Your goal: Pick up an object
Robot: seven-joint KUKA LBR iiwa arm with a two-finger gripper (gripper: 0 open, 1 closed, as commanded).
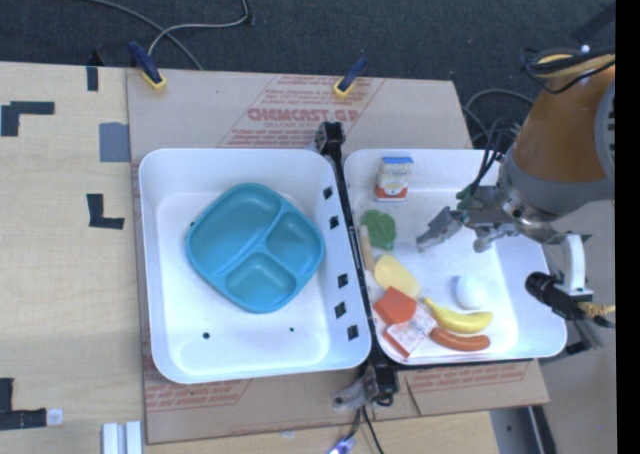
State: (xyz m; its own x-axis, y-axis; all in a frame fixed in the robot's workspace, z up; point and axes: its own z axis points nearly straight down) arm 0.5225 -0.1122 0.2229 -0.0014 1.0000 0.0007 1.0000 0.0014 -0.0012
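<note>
The white egg (pixel 470 291) is seen on the floor of the right bin (pixel 540 347), beside the banana (pixel 462 319) and near the sausage (pixel 460 340). Above it and slightly left, the gripper (pixel 462 230) is held over bare bin floor, its fingers spread open with nothing between them. The approach step is judged to be in hand; a descent over one chosen object is called for next.
</note>
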